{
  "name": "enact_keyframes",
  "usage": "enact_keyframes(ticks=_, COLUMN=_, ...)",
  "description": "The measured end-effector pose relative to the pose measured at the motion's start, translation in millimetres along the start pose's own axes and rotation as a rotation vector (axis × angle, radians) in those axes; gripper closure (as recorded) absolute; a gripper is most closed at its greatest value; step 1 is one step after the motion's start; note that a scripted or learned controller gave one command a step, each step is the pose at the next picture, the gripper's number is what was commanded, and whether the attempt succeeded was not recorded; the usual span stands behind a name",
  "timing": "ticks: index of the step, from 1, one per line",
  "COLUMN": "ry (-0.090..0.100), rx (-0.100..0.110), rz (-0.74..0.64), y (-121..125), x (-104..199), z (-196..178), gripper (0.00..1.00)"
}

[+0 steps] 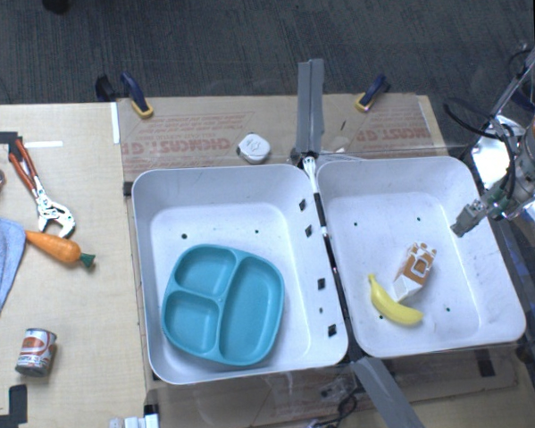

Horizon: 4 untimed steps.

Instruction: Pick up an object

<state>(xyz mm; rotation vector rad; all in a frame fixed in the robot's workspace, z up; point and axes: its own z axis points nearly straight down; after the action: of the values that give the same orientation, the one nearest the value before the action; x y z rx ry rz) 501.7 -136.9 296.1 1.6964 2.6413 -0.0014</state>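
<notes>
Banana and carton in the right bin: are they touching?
Touching. The camera view shows the carton's lower end resting against the banana's upper curve, with no white bin floor between them there.

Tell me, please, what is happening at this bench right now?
A robot arm reaches in from the right, and its gripper sits over the right edge of the right bin, holding nothing that can be seen. Its job is to pick up an object. In that bin a banana lies against a small carton, both untouched. The left bin holds a blue divided tray.
</notes>
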Motion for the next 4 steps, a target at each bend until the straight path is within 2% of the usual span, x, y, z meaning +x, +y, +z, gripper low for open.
enact_keyframes(ticks=1, ry=0.000, rx=0.001, rz=-0.001, y=0, x=0, z=0, gripper=0.00)
enact_keyframes(ticks=2, ry=0.003, rx=0.002, rz=-0.065, y=5, x=-36, z=156, gripper=0.00)
enact_keyframes(ticks=3, ry=0.003, rx=0.004, rz=0.537, y=6, x=4, z=205, gripper=0.00)
enact_keyframes(ticks=4, ry=0.003, rx=0.006, rz=0.534, y=6, x=3, z=196, gripper=1.00)
